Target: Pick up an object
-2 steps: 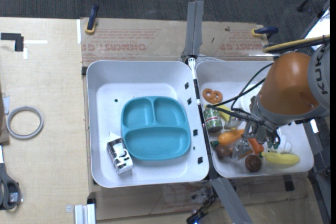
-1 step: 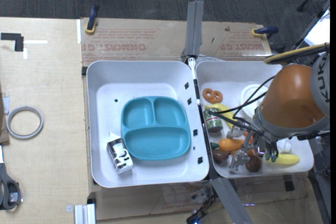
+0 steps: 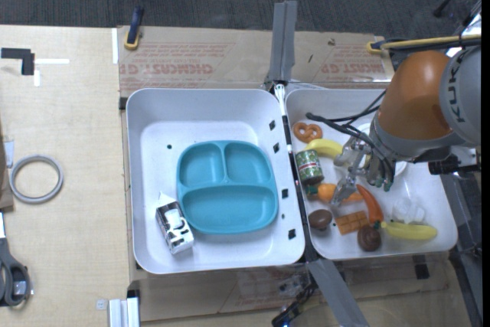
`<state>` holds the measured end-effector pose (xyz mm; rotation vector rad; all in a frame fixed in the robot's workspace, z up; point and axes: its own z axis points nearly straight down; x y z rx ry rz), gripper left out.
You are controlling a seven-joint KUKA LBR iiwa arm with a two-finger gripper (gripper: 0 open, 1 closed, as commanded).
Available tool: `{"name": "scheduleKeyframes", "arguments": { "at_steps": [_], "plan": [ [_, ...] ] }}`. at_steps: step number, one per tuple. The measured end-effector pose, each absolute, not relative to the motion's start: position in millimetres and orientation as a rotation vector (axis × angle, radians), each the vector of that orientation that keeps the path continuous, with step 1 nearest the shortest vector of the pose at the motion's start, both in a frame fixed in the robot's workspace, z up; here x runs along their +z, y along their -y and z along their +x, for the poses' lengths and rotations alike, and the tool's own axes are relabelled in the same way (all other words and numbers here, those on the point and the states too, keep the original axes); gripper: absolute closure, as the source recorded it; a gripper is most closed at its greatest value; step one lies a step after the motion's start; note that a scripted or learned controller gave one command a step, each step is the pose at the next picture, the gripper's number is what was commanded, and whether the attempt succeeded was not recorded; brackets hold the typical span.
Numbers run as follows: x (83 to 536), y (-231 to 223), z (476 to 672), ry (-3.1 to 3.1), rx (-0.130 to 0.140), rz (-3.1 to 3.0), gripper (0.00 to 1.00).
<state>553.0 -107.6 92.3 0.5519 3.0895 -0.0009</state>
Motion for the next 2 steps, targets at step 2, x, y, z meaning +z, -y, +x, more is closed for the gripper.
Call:
{"name": "scheduleKeyframes", "arguments": {
  "at_steps": [2],
  "plan": [
    [92, 97, 565.0, -3.009, 0.0, 0.894, 0.0]
  ]
}}
